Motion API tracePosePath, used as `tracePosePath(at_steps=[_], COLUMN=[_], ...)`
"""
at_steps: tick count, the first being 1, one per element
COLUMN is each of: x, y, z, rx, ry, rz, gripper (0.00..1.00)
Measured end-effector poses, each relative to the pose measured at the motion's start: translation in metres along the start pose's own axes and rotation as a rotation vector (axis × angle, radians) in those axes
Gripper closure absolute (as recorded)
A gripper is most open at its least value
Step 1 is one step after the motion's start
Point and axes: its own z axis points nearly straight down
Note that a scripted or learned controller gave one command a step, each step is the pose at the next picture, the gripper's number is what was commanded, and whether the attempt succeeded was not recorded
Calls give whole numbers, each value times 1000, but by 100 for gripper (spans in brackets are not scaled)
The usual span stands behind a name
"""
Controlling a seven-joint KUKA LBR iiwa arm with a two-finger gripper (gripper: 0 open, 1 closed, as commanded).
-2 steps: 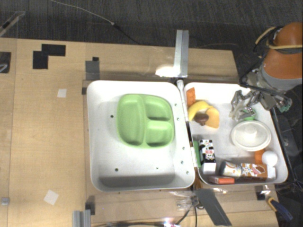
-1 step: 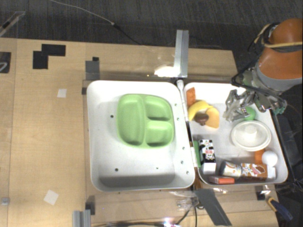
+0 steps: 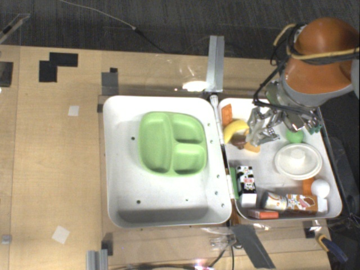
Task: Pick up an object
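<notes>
Two shallow white bins sit side by side on the wooden tabletop (image 3: 50, 173). A green divided plastic tray (image 3: 171, 142) lies in the left bin (image 3: 121, 201). In the right bin (image 3: 332, 198), a round white bowl (image 3: 297, 160) sits right of a yellow banana (image 3: 235, 130), with a long bottle (image 3: 292, 202) lying along the front wall.

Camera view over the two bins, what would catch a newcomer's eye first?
Most likely the bright green divided plate, lying alone in the left bin. Next, the arm's big orange band at upper right, with its pincer lowered into the crowded right bin beside a yellow banana. A white bowl sits just right of it.
</notes>
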Motion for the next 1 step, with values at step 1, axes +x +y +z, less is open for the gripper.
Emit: tracePosePath(at_steps=[1], x=[-36], y=[-62], z=[9], rx=[2], ry=[0], rz=[119], gripper=[100])
